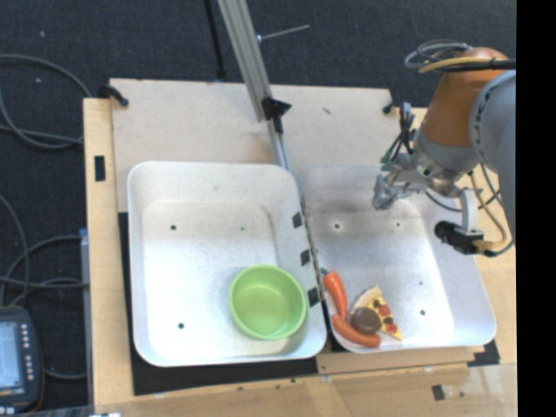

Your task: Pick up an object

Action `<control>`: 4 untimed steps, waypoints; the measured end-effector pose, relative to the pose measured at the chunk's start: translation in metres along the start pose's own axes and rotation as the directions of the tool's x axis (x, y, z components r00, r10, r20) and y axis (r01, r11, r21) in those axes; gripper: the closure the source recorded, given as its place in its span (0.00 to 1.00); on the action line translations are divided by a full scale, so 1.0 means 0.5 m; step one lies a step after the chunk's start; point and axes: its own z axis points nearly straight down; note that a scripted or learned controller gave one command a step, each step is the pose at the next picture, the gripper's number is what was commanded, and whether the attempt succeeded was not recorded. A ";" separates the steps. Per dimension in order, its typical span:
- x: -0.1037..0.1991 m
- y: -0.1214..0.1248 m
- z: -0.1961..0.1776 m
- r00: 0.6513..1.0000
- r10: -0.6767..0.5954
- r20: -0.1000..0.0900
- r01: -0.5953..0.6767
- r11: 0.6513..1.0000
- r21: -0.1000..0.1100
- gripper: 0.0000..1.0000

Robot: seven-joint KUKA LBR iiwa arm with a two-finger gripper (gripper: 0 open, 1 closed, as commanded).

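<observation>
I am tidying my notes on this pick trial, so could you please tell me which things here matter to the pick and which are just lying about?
Pick candidates:
green bowl
carrot
sausage
pizza slice
gripper

Lying about:
metal pole
handheld screen

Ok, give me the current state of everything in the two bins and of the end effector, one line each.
end effector: over the far part of the right bin, nothing seen in it; finger opening cannot be told.
green bowl: upright, in the left bin's near right corner.
carrot: lying flat by the right bin's left wall.
hot dog: lying at the right bin's near edge.
pizza slice: flat, beside the hot dog.
left bin: holds the green bowl.
right bin: holds the three food toys.
</observation>
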 end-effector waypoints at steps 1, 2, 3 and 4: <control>-0.004 -0.008 -0.091 1.000 0.000 -0.002 0.000 1.000 -0.002 1.00; -0.007 -0.006 -0.140 1.000 -0.003 -0.003 0.003 1.000 0.000 1.00; 0.094 -0.020 -0.127 1.000 -0.009 -0.003 0.009 1.000 0.005 1.00; 0.209 -0.029 -0.126 1.000 -0.011 -0.004 0.011 1.000 0.004 1.00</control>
